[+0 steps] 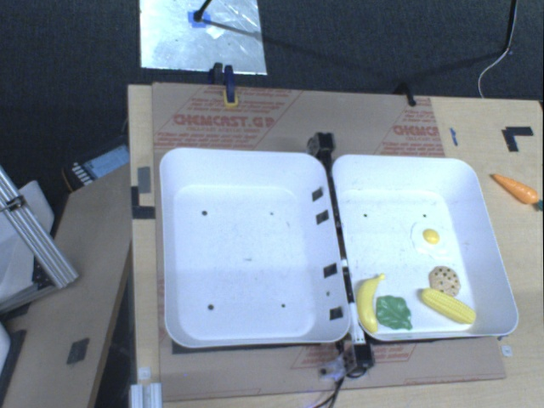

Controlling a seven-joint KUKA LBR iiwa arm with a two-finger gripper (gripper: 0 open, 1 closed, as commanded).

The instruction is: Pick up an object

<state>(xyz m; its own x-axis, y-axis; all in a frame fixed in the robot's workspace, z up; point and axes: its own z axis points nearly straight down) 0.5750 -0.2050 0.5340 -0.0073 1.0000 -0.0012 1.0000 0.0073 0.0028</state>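
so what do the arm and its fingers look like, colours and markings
Going by the rig notes: a grey arm, an orange band above the wrist, two fingers. This picture adds no detail on it; it takes in the left bin and the right bin, which holds a banana, corn and a cookie.

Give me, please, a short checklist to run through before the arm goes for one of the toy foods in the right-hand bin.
1. Targets present in the right bin: ok. A banana, a green leafy piece, a corn cob, a cookie and a fried egg lie in it.
2. Free-standing target available: ok. The fried egg lies apart from the rest.
3. Banana clear of neighbours: not ok. It lies against the bin's left wall and the green leafy piece touches it.
4. Corn cob clear of the cookie: cannot tell; they look very close.
5. Stray items outside the bins: not ok. A carrot lies on the bench beyond the right bin.
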